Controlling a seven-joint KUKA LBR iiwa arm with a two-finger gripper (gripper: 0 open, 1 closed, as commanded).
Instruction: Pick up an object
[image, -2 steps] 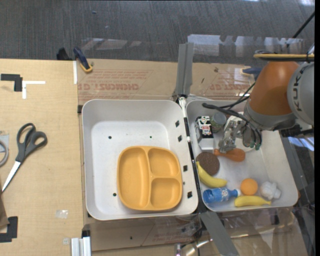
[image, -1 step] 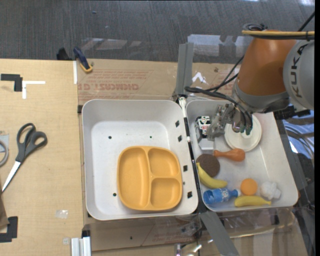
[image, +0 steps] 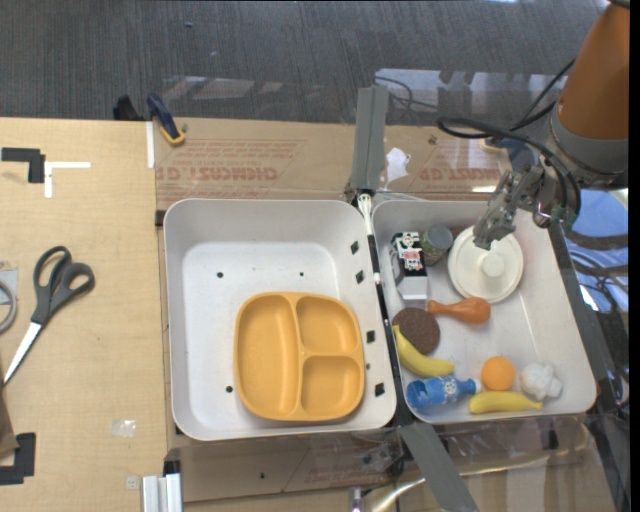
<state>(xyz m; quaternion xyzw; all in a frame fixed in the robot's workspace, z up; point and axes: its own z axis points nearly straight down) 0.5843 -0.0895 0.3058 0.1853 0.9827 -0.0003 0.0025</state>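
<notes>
Hanging over the right bin's (image: 575, 330) far side, the jaws (image: 487, 236) are seen above a white dish (image: 486, 266) directly beneath, their opening not discernible, nothing visibly held.

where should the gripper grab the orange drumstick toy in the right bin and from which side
Probably the thin handle end of the drumstick, which points left toward the brown disc. It lies flat and roughly crosswise, so coming straight down with fingers closing across the narrow neck looks best. The fat right end sits close beside the white round lid, leaving less room there. The gripper hangs above that lid.
</notes>
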